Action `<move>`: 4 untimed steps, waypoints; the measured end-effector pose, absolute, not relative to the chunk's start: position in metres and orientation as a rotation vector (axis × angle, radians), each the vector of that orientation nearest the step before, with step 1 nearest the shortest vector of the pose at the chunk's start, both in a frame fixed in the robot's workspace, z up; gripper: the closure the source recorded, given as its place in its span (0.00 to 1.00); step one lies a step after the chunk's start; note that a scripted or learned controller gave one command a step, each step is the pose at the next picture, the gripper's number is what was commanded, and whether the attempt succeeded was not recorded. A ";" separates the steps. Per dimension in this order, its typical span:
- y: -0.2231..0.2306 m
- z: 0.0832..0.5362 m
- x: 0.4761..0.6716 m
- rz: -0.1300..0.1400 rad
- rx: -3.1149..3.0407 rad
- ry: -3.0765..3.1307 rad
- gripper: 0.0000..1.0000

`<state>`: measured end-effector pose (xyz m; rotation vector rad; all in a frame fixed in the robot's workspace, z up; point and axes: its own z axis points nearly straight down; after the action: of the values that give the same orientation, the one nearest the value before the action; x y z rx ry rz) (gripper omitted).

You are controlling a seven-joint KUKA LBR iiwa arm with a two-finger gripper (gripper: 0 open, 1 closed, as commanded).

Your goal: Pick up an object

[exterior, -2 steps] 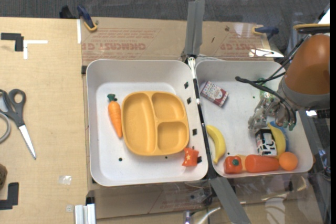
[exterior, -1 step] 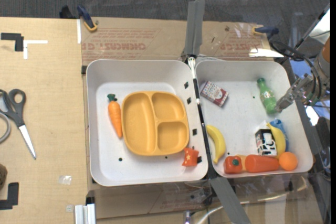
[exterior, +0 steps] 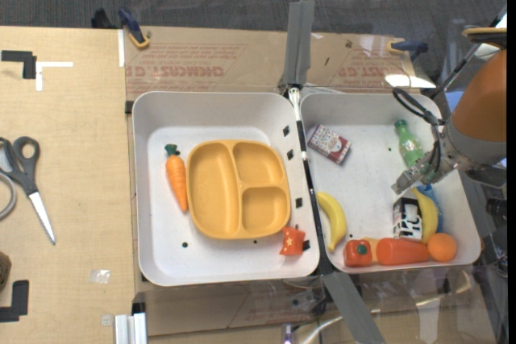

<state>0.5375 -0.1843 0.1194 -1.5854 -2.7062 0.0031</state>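
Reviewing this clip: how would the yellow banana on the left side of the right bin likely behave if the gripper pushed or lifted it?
The banana looks smooth and glossy, so it may slip between fingers. Its curved shape would probably pivot or rock when pushed rather than slide straight. It lies close to the bin wall, which likely limits finger room on that side.

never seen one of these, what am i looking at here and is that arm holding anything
One camera looks down at a slant on a bench with two white bins. The grey-and-orange robot arm reaches in from the right; its gripper hangs over the right bin, and I can't tell if it holds anything. That bin has a banana, a small red box, a green bottle and more toy food. The left bin has a yellow divided plate and a carrot. Scissors lie on the bench.
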 end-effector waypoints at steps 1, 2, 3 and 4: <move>-0.116 0.250 0.540 0.006 -1.750 -2.606 1.00; -0.082 0.256 0.619 0.009 -1.799 -2.571 1.00; -0.137 0.114 0.569 0.004 -1.540 -2.733 1.00; -0.219 0.090 0.592 -0.005 -1.166 -2.914 1.00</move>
<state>0.5918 -0.2187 0.0896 -1.1664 -2.9144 -0.0046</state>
